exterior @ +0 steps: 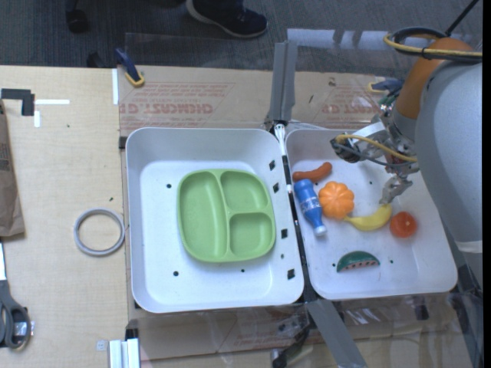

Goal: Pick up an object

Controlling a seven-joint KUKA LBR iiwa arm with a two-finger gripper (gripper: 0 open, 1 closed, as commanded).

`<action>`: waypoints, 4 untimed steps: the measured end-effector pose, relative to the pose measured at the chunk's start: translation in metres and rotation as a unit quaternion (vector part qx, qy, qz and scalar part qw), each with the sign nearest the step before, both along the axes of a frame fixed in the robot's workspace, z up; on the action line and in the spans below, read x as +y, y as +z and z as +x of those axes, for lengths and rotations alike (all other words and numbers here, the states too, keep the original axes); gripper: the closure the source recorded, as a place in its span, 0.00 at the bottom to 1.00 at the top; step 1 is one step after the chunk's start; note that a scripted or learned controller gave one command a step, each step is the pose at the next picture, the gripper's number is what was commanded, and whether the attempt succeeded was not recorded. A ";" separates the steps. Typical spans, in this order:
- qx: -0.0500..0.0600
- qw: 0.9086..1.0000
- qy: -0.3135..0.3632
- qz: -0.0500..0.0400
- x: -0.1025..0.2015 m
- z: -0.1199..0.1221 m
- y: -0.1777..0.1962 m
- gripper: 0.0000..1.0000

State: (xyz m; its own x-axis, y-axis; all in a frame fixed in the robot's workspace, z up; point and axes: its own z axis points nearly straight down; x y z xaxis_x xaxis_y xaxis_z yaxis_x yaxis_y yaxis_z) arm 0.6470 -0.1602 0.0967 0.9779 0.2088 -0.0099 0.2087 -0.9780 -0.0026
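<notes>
The right bin (430, 278) holds several toy foods. A red sausage (311, 171) lies at its back left, with a blue bottle (308, 204) just in front and an orange pumpkin (336, 199) beside the bottle. A yellow banana (370, 220) lies between the pumpkin and a red tomato (403, 224). A watermelon slice (357, 262) sits nearer the front. My gripper (392, 191) hangs over the bin's right side, just above the banana's right end and behind the tomato. Nothing is visibly held in it.
A green divided plate (227, 215) lies in the left bin (146, 282). On the bench to the left are a tape ring (99, 231) and scissors (11, 324). A blue and yellow clamp (130, 67) sits at the back. The arm's bulk covers the right bin's right edge.
</notes>
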 end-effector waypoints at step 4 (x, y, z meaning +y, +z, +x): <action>-0.003 1.000 -0.004 0.000 0.034 0.002 -0.007 1.00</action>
State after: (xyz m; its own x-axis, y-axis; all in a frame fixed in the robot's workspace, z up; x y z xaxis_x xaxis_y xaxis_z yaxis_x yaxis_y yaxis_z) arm 0.6488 -0.1258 0.0898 0.9797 0.2003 -0.0033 0.2003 -0.9797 -0.0022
